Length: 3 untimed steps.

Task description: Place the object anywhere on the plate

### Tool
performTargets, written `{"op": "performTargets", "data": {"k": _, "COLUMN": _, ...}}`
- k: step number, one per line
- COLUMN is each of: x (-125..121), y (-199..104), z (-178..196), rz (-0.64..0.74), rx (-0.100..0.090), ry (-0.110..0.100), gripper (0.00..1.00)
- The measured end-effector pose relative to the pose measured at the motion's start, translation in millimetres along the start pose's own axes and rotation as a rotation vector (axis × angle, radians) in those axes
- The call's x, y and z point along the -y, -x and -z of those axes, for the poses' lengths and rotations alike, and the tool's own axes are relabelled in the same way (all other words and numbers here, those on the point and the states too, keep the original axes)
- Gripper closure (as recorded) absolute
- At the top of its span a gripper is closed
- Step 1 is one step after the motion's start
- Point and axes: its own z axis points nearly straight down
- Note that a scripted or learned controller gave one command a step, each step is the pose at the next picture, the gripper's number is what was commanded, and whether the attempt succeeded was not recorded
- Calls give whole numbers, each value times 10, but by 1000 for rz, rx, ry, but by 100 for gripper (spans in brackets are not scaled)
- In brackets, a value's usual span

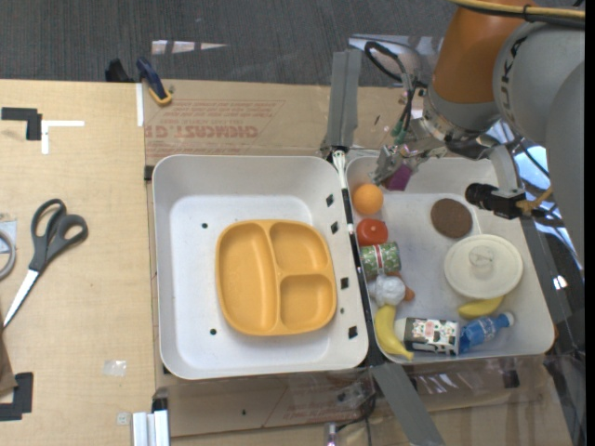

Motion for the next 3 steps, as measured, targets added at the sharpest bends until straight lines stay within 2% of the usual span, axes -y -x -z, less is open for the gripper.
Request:
{"op": "performTargets", "data": {"k": 1, "x": 394, "y": -1006, "z": -8, "rz": -130, "rx": -2, "ry": -2, "gripper": 100}}
{"op": "performTargets", "data": {"k": 2, "x": 392, "y": -1905, "z": -20, "rz": -233, "rx": -2, "ry": -4, "gripper": 100}}
{"op": "performTargets", "data": {"k": 3, "x": 392, "y": -1902, "z": -20, "rz": -233, "rx": -1, "ry": -4, "gripper": 0}}
